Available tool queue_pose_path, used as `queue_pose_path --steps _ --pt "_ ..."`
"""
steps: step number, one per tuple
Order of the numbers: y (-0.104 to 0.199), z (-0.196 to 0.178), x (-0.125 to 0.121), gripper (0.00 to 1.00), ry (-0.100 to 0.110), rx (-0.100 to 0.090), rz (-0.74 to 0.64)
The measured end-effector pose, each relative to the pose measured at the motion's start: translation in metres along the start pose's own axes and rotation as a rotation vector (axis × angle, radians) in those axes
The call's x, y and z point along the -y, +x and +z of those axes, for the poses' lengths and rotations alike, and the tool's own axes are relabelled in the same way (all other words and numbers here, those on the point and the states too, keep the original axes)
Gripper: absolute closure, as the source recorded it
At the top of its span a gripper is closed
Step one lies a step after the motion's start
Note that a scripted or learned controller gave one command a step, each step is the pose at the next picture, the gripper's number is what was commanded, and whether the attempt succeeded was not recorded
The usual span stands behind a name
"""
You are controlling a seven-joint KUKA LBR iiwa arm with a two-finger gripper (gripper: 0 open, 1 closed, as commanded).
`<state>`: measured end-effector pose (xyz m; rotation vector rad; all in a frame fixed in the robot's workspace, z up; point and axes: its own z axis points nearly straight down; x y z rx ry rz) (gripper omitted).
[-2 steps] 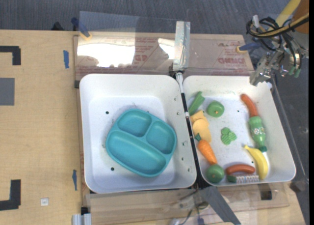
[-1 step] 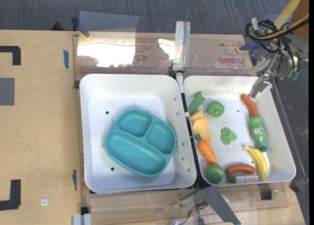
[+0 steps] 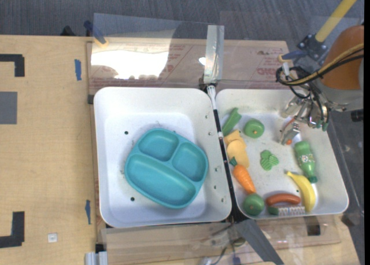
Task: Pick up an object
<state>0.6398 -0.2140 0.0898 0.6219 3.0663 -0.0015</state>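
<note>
Camera view, from the near edge of the bench. Nearest the camera, along the front wall of the right-hand shallow white bin (image 3: 338,200), lie a round green toy fruit (image 3: 253,204), a red toy sausage (image 3: 283,199) and a yellow toy banana (image 3: 304,188), the banana's tip beside the sausage's right end. An orange toy carrot (image 3: 244,178) lies just behind the green fruit, close to the bin's left wall. Behind the carrot sits a yellow toy pepper-like piece (image 3: 236,150), and behind that a long green toy vegetable (image 3: 231,121) leans by the divider. A green toy apple (image 3: 254,128) rests near the bin's middle rear; a small green leafy piece (image 3: 268,160) lies at centre. A green toy bottle (image 3: 305,159) with a white cap end lies toward the right wall.

The left-hand shallow white bin (image 3: 113,113) contains one teal plastic divided plate (image 3: 166,168) with three compartments.

The two-finger metal gripper (image 3: 292,131) hangs over the rear right of the right-hand bin, just above the bottle's cap end; whether its fingers are open or closed cannot be told, and nothing is seen between them.

Reddish printing on the cardboard sheet (image 3: 243,61) behind the bins is too small to read.
</note>
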Motion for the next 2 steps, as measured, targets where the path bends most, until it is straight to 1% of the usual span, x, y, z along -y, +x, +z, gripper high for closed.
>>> queue_pose_path --steps 1,2 --pt "0.026 0.002 -0.039 0.00 -0.001 -0.007 -0.004" --pt "0.022 -0.013 -0.039 1.00 -0.003 0.009 -0.004"
